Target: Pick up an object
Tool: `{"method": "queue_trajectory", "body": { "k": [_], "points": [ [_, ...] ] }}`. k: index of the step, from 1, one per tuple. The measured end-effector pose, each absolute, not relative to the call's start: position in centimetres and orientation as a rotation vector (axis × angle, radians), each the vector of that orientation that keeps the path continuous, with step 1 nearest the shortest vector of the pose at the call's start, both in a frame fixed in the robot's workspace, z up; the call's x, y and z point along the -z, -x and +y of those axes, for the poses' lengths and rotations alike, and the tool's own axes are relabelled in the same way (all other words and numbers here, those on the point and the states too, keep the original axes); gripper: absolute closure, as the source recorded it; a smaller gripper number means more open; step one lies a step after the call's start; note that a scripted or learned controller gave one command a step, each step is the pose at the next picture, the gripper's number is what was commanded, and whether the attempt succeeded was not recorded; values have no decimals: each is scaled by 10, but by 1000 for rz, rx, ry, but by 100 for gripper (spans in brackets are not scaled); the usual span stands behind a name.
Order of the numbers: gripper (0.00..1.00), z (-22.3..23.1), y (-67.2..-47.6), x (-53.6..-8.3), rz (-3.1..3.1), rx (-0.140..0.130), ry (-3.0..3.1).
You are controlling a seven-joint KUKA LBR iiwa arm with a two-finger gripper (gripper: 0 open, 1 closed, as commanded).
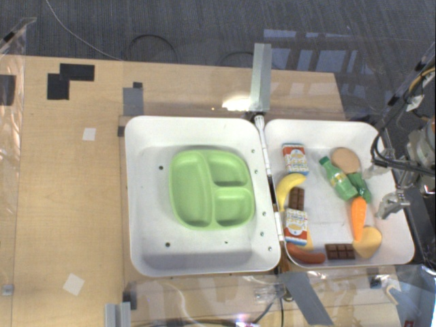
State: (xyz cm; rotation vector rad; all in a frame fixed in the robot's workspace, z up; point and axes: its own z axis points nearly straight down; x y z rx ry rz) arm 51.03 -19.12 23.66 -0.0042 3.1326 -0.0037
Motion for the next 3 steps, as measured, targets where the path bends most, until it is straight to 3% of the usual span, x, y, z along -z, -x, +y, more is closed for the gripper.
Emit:
{"method": "queue_trajectory", "body": {
  "k": [1,2,3],
  "points": [
    [0,-202,-497,-110,3136,-3,200],
    [0,-200,-501,-91,3124,7,143],
    [100,-199,-508,-105,3103,17,155]
  ]
}}
